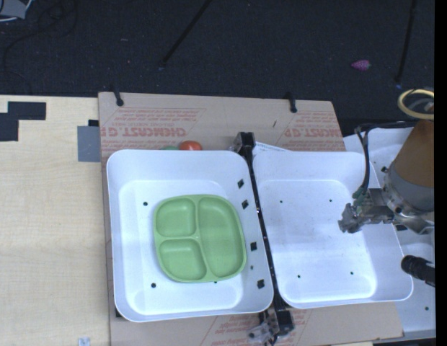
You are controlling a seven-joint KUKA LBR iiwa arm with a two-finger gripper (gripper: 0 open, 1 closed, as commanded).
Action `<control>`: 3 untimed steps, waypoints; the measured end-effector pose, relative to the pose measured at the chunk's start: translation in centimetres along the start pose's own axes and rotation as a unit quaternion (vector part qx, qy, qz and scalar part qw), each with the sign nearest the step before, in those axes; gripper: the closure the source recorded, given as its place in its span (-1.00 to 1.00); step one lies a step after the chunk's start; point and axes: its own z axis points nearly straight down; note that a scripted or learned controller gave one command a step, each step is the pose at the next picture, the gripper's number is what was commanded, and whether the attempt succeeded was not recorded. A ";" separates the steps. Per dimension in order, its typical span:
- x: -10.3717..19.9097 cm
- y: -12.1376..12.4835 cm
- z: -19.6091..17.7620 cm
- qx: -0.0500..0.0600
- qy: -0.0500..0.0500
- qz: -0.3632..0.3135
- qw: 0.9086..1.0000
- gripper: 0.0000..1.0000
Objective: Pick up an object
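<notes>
A light green plate [200,238] with three compartments lies flat in the left white bin [130,193]. My gripper [351,220] hangs at the right side of the right white bin [310,287], just above its floor, far from the plate. Nothing shows between its fingers. The grey arm with its orange band [418,153] comes in from the right edge.
A small red and green object [186,147] lies on the cardboard behind the left bin's far rim. A black divider bar [256,222] runs between the two bins. Cables trail near the arm at the right.
</notes>
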 end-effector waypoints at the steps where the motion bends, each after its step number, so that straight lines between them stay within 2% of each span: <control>1: -0.1 0.1 -2.6 0.001 0.000 -0.001 1.000 1.00; 2: 5.8 0.4 -1.5 0.004 0.002 -0.003 1.000 1.00; 3: 10.6 0.3 -2.2 0.003 0.002 -0.003 1.000 1.00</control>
